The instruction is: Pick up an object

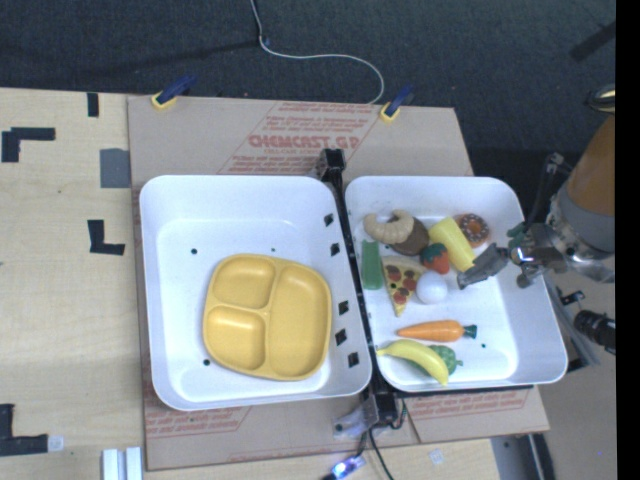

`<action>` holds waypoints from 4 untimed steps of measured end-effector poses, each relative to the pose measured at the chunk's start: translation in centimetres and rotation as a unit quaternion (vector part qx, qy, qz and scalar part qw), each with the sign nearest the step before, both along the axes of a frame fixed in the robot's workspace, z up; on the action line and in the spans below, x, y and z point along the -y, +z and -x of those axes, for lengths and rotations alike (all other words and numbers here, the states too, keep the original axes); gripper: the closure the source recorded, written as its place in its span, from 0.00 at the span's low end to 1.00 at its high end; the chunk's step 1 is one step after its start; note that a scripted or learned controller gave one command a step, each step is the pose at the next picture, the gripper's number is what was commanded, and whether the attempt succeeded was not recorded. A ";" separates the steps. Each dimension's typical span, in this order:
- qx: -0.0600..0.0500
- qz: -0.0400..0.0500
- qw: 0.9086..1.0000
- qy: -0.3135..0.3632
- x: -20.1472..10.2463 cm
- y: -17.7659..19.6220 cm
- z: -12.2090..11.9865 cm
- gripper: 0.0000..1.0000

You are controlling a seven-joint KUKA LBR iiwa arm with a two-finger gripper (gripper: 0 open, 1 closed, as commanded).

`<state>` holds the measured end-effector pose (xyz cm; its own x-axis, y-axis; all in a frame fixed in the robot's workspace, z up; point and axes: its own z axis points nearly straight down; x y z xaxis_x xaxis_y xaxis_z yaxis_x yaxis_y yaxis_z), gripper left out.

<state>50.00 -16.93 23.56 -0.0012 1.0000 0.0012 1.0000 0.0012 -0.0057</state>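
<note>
- 2 white bins are seen side by side on the bench: the left bin [170,268] carries a yellow divided plate [268,316], and the right bin [535,353] carries the toy food from which an object is to be picked.
- The arm [590,203] is seen at the right, over the right bin's outer rim, with the gripper [482,269] reaching in toward the middle of that bin.
- Whether the claw is released or clenched cannot be told; nothing is seen grasped in it.
- The step in hand is judged to be the approach: no object is lifted yet.
- The nearest candidates are a yellow corn piece [451,242] just beside the gripper tip, a white ball [432,289] below and left of it, and a doughnut [472,228] above it.
- Further off lie a carrot [436,331], a banana [420,359] and a pizza slice [401,285].
- For the next move, 1 item is to be chosen, the claw centred over it, lowered and closed; the crowded cluster is judged likely to cause a miss.
</note>
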 end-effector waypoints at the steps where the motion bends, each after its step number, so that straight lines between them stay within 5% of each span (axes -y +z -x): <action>1: -0.001 0.000 1.000 -0.001 0.1 -6.1 0.9 0.00; 3: 0.005 0.000 1.000 0.000 -0.9 -14.8 1.5 0.00; 4: 0.009 0.001 1.000 0.000 -0.9 -13.4 1.2 1.00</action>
<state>48.75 -16.08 10.11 -0.0003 1.0000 0.0000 0.9999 0.0003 0.0122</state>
